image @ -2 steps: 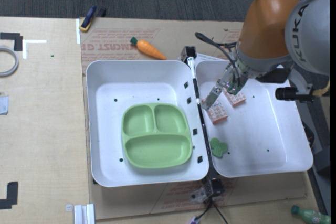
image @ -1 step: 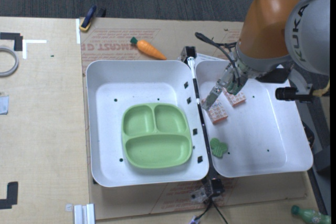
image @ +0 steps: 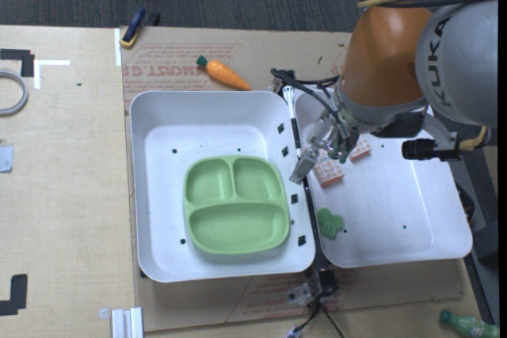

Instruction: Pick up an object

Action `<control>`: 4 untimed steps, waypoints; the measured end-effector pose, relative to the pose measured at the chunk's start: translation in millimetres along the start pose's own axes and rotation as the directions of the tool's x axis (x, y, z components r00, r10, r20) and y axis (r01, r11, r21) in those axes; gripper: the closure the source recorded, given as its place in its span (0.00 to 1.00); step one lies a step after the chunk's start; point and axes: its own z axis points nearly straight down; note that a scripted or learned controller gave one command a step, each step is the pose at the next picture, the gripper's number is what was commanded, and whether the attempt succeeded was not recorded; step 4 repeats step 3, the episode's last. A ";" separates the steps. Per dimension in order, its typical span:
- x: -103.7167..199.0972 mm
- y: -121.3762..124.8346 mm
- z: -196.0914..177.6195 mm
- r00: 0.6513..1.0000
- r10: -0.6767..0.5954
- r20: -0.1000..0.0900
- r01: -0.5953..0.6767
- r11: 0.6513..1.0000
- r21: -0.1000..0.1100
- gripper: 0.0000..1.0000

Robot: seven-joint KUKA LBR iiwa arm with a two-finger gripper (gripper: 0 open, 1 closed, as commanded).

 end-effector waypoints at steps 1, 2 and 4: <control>-0.1 -0.1 0.0 1.000 0.000 0.000 0.000 1.000 0.000 0.00; 9.4 -22.8 -0.3 0.940 -0.342 0.001 0.342 0.940 -0.001 0.00; -51.7 -14.1 -0.2 0.871 -0.490 0.003 0.490 0.871 -0.001 0.00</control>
